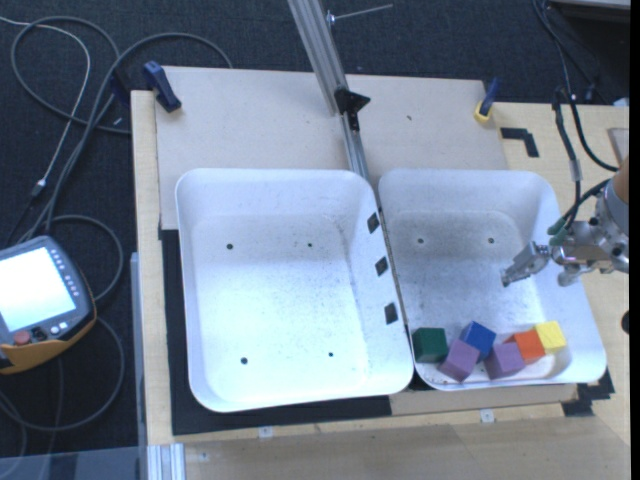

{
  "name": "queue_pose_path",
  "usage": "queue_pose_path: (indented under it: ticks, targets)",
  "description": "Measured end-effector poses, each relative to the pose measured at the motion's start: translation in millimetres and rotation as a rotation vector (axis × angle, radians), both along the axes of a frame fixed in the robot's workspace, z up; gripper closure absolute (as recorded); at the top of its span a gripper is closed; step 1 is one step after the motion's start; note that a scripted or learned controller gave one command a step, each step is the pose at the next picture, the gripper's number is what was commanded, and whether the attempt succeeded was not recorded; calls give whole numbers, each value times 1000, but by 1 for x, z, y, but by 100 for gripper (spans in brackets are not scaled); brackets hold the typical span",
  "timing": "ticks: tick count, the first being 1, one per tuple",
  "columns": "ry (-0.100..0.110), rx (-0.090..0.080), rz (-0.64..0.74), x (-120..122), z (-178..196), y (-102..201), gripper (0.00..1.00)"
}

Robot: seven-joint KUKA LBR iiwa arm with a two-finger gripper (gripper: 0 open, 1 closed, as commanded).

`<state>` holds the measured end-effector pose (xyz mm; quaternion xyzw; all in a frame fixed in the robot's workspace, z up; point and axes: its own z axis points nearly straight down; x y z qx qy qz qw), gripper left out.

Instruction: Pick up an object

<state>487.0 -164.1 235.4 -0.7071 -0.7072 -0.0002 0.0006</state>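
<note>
The gripper [545,265] hangs open above the blue cube [479,337], judged light and rigid; grasp its flat opposing faces.

The wooden bench [250,118] carries two white bins, left [200,208] and right [455,183], touching.

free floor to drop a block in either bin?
Left bin: whole floor bare. Right bin: bare from the divider wall to the hand. Crowded along its near rim: green cube, purple cubes, blue, orange, yellow.
</note>
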Motion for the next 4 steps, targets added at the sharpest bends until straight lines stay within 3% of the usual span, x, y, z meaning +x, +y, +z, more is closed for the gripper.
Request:
queue_pose_path:
  ticks: [1, 2, 3, 4]
  targets:
    - [8, 2, 0, 47, -140, -33, 0]
    - [-10, -2, 5, 42, 1, 30, 0]
    - [8, 2, 2, 59, -141, 38, 0]
    - [-11, -4, 1, 73, -11, 20, 0]
